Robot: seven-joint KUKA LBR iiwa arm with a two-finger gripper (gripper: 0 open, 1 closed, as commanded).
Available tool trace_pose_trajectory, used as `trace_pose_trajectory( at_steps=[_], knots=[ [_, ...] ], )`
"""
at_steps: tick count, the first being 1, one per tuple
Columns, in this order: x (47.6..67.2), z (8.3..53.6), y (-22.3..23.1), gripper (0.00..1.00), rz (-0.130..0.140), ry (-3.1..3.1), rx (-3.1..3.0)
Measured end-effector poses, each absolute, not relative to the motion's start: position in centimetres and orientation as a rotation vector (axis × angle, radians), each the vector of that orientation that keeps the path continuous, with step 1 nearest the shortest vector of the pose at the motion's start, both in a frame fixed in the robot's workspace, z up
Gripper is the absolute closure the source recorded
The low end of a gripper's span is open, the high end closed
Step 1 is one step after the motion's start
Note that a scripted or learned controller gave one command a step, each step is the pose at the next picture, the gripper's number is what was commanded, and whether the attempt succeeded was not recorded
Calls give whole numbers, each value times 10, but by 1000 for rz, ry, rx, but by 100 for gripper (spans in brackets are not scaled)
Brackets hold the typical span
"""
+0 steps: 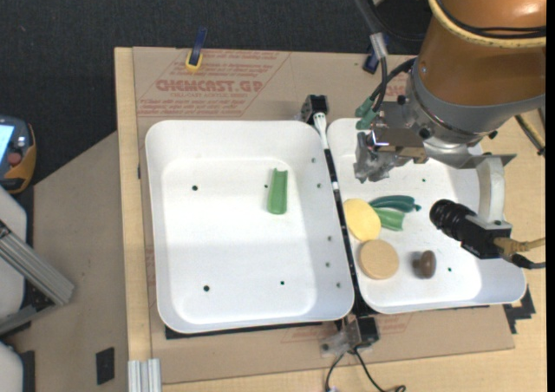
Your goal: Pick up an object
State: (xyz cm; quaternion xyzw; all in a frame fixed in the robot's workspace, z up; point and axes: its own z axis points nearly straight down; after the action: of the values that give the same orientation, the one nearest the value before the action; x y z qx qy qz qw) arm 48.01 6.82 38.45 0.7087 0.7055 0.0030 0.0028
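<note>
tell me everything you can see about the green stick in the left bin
The green stick is a short, plain green bar, matte like plastic or foam, with squared ends. It lies flat on the floor of the left bin, running nearly straight up and down the view with a slight tilt, in the bin's upper right part. It is the one loose thing in that bin. Nothing touches it but the floor; the pincer is over the other bin.
</note>
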Motion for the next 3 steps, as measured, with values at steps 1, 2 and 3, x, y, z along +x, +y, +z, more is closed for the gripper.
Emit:
trace_pose_trajectory(
  at_steps=[1,2,3],
  knots=[
    [480,483,104,100,20,2222,2212],
    [480,487,102,100,4,2222,2217],
    [480,487,102,0,3,2222,2218]
  ],
)
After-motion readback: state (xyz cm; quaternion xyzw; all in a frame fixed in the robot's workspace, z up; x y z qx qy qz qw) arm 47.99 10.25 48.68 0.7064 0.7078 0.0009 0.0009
